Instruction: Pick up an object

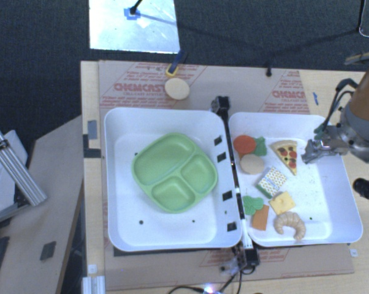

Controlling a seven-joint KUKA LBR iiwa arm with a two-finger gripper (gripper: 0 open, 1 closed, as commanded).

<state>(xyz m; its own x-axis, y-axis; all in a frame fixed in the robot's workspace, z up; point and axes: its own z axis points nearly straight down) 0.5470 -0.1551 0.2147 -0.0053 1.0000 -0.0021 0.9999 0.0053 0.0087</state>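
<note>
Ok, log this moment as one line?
gripper: over right bin, nothing held | nearest: pizza slice | green plate: left bin

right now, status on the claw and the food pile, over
Claw over right bin, nothing seen in it. Pizza slice nearest, just beside. Croissant, cheese untouched. Path clear.
</note>
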